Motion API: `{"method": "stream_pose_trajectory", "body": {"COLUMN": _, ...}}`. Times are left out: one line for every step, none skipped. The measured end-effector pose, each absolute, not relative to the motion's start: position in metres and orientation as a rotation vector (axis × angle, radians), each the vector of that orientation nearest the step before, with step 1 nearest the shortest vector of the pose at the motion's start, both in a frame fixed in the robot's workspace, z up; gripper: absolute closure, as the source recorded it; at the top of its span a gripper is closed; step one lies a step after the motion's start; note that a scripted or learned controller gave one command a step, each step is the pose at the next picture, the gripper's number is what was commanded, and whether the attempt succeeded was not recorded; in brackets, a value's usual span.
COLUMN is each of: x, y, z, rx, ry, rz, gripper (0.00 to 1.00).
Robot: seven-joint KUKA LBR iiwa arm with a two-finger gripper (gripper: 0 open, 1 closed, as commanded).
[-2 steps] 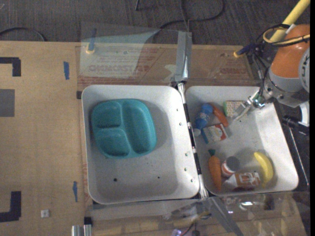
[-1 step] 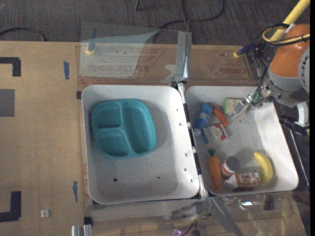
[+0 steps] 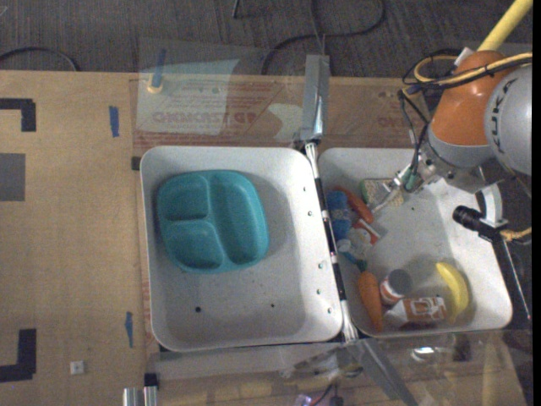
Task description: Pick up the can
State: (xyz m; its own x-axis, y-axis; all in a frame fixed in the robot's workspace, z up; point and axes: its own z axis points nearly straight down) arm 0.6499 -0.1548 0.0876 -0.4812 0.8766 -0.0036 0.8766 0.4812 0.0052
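The can looks like the small cylinder with a grey round end and a red-and-white side, near the front of the right bin. It lies between an orange carrot-like piece and a yellow banana. My gripper hangs over the back left part of the same bin, well behind the can and apart from it. It sits close to a small greenish item and a red-orange item.
Blue and white small items crowd the right bin's left wall. An orange-labelled packet lies at its front. The left bin holds a teal divided plate. A black arm fitting overhangs the right bin's right side.
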Motion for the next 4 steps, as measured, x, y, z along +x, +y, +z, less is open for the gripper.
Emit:
{"method": "stream_pose_trajectory", "body": {"x": 0.650, "y": -0.156, "z": 0.099, "rx": 1.597, "ry": 2.696, "rz": 0.004, "gripper": 1.00}}
{"method": "stream_pose_trajectory", "body": {"x": 0.651, "y": -0.158, "z": 0.110, "rx": 1.598, "ry": 2.689, "rz": 0.009, "gripper": 1.00}}
{"method": "stream_pose_trajectory", "body": {"x": 0.666, "y": -0.132, "z": 0.191, "rx": 1.853, "ry": 2.537, "rz": -0.002, "gripper": 1.00}}
{"method": "stream_pose_trajectory", "body": {"x": 0.649, "y": -0.171, "z": 0.096, "rx": 2.220, "ry": 2.218, "rz": 0.002, "gripper": 1.00}}
